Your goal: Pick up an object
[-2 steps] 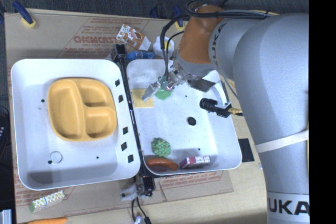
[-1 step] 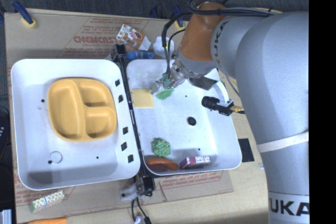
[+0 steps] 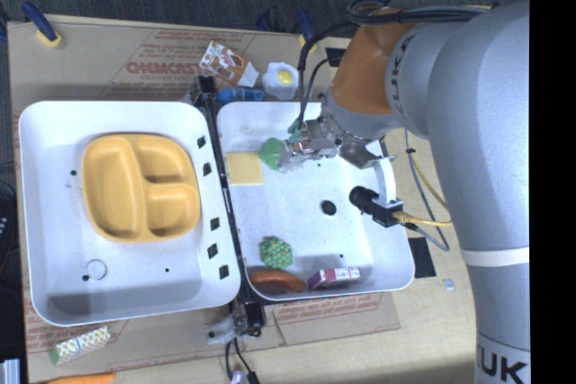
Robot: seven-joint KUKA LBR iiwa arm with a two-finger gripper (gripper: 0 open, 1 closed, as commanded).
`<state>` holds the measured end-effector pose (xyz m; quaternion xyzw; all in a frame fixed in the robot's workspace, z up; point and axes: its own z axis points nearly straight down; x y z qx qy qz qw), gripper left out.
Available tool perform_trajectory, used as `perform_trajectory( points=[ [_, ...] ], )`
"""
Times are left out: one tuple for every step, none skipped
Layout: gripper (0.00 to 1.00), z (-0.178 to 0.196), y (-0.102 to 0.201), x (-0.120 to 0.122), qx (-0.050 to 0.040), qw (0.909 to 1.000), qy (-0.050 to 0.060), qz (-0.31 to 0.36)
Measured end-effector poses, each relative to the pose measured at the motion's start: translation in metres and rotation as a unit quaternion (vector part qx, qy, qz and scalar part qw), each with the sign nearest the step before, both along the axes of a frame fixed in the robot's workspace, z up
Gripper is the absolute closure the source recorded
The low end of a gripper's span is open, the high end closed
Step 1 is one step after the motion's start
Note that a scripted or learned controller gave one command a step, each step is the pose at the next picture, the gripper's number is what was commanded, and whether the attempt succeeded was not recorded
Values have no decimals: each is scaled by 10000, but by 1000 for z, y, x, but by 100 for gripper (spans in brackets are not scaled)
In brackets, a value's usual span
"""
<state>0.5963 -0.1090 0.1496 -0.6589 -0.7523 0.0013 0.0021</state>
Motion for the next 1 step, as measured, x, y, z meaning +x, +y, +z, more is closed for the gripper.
perform_trajectory(
  points=[
    [0, 0, 0, 0, -1, 10000, 2, 2]
  ],
)
